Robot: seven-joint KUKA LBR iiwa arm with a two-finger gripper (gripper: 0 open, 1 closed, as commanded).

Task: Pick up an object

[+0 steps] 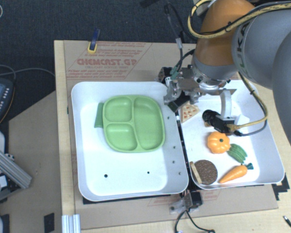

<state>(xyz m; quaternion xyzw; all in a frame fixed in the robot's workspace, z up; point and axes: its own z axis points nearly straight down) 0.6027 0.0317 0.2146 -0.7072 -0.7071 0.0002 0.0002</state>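
From left I see the green divided plate (134,123) untouched in its bin. My claw (184,102) hangs right above the waffle piece (189,112); I can't tell its opening. Nothing looks lifted, so the pick remains.

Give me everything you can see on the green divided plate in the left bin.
The green divided plate is pale green, matte and plastic-looking, a rounded rectangle with three compartments: two smaller on its left, one long on its right. It lies flat, slightly rotated, in the upper middle of the left bin. A darker green tab protrudes at its left edge. Nothing rests on it.
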